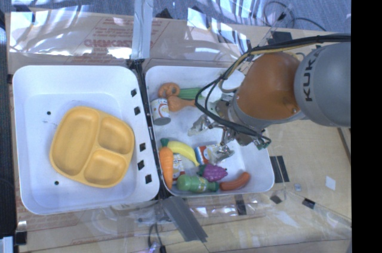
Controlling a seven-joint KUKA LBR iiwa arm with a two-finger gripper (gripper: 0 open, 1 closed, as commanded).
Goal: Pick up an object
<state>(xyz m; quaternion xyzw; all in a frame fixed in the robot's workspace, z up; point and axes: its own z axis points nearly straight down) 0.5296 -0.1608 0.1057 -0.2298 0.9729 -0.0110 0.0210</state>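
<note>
Here the tool [216, 137] hangs low inside the right bin [262, 167], its metallic fingers near the bin's middle; whether it is released or clenched cannot be told, and nothing is seen held in it. The step in hand appears to be the approach to a grasp. To do it well, the tool should be centred over a single item lying apart from its neighbours, since the toys along the near wall lie packed together and a descent between two of them would likely catch neither.

The right bin holds the candidate objects: a small can [160, 110] beside the dividing wall, an orange toy [169, 90] with a green piece [190, 92] at the far end, and, toward the near wall, a banana [182, 150], a carrot [166, 164], a green vegetable [192, 184], a purple item [213, 173] and a red sausage-like piece [234, 181]. The banana lies nearest the tool's fingers.

The left bin [27, 96] holds a yellow divided plate [91, 145] with three compartments.
</note>
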